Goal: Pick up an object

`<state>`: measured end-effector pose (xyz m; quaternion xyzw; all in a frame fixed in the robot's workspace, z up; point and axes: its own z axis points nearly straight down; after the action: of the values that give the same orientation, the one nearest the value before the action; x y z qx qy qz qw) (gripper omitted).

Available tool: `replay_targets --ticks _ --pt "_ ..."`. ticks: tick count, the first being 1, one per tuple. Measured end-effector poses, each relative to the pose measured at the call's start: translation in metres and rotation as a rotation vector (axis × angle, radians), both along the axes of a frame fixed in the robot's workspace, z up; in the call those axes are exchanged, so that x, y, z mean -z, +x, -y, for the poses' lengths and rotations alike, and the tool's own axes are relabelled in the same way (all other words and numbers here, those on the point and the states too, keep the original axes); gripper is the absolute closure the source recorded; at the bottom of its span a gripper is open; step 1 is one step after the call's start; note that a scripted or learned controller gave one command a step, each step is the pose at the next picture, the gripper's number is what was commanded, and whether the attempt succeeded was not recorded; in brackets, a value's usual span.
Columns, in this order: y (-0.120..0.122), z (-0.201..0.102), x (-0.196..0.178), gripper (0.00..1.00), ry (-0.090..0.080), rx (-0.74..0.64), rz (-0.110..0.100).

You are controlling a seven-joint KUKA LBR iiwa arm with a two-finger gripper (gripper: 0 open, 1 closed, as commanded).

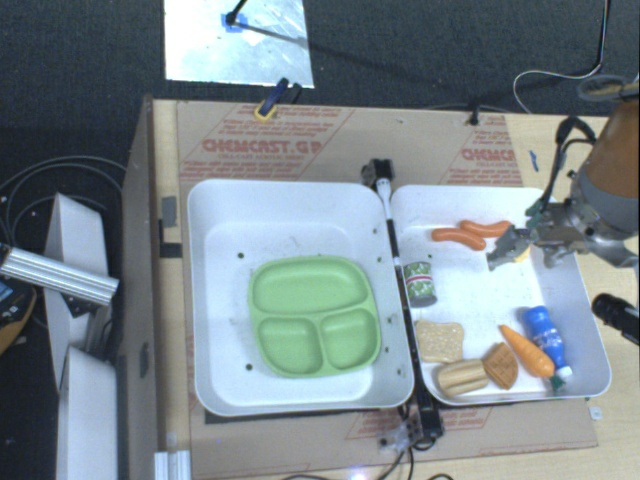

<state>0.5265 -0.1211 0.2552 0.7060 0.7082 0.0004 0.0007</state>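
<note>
Pincer (pixel 527 244) over the right bin (pixel 580 298) beside hot dogs (pixel 470 232); green divided plate (pixel 315 315) in the left bin (pixel 215 248).

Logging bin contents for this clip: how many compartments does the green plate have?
3. The green plate in the left bin has one wide compartment across its far side and two smaller ones side by side along its near side. Nothing covers it.

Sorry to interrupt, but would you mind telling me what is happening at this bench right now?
A robot arm reaches in from the right, its gripper hanging over the right bin, near the hot dog. It holds nothing that I can see. That bin also has a small can, bread pieces, a carrot and a blue bottle. The left bin holds a green divided plate.
</note>
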Motion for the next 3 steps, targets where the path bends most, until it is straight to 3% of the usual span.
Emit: replay_targets --ticks 1,2,3 --pt "0.032 0.042 0.006 0.00 -0.001 0.002 0.000" --pt "0.045 0.075 0.064 0.00 0.000 0.002 -0.002" --pt "0.032 0.085 0.162 0.00 0.001 0.002 -0.004"
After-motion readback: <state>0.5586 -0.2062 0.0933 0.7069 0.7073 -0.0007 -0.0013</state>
